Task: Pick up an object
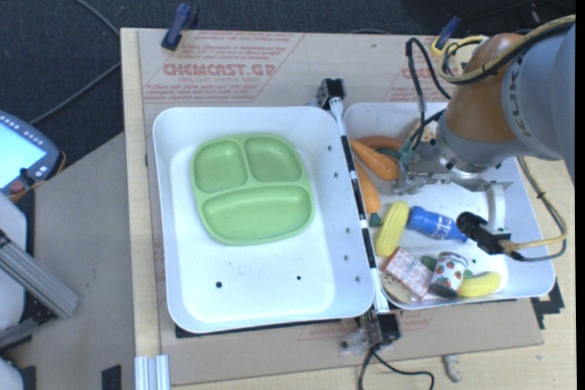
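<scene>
Right bin [535, 283], your stock: 2 carrots [377, 156] at 10 o'clock, corn cob [393, 227] at 8, blue bottle [433, 223] centre, banana [481, 285] at 5. Gripper [409, 175] hangs low beside the carrots; you cannot tell whether the fingers are apart or together. Corn likely light, stiff, ridged: take it across its middle. Left bin [174, 196]: green tray [253, 189].

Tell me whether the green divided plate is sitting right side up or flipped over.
Right side up. The green divided plate lies flat in the left bin, its three compartments facing upward with raised ridges between them.
</scene>
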Robot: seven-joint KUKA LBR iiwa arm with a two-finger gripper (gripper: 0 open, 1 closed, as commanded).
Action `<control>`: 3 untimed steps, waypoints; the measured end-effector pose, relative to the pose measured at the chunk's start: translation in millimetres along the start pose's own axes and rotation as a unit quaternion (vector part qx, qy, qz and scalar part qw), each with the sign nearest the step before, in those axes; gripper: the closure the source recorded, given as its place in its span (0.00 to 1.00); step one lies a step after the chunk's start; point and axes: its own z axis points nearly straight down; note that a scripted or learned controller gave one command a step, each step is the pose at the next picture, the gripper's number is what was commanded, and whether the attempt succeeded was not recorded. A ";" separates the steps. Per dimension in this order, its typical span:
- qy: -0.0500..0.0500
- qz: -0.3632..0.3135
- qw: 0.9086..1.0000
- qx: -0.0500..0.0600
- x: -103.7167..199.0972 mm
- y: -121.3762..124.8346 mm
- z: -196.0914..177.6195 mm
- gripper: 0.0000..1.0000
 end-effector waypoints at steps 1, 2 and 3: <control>0.000 0.000 1.000 0.000 0.1 -0.1 0.1 0.00; 0.002 -0.001 1.000 0.002 -9.5 -26.1 10.5 0.00; -0.003 0.001 1.000 0.000 -1.5 -28.1 9.1 0.00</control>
